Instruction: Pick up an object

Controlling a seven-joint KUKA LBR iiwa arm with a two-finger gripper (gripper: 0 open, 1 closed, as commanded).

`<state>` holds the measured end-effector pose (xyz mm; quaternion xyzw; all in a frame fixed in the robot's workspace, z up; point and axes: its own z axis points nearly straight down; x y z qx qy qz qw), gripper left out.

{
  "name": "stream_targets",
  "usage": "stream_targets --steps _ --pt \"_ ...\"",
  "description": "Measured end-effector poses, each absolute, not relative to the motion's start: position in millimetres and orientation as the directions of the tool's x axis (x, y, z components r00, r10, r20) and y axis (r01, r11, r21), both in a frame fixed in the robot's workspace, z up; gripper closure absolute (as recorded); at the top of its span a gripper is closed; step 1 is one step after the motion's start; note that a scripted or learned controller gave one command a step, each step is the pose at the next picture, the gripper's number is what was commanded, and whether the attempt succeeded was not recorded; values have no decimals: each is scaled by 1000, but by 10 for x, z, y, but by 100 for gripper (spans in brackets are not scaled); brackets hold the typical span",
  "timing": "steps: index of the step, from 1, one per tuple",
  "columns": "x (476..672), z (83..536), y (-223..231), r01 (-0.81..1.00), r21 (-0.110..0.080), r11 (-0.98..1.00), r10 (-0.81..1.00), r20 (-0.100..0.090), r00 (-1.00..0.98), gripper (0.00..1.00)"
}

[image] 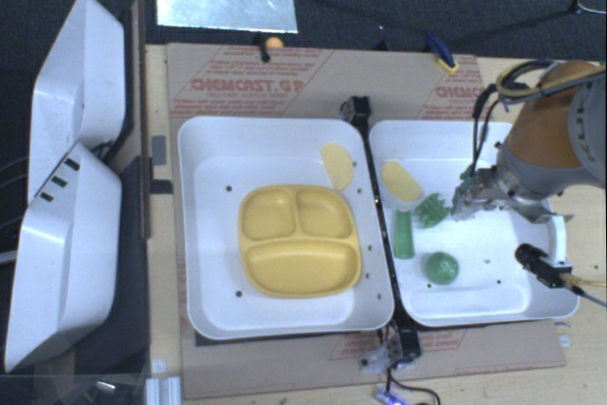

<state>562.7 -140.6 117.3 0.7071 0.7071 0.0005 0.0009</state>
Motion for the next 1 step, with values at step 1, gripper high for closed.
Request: stream_targets --steps 1 --pt "5653 1604 -1367 1000 4 1 1000 -1 -1 100"
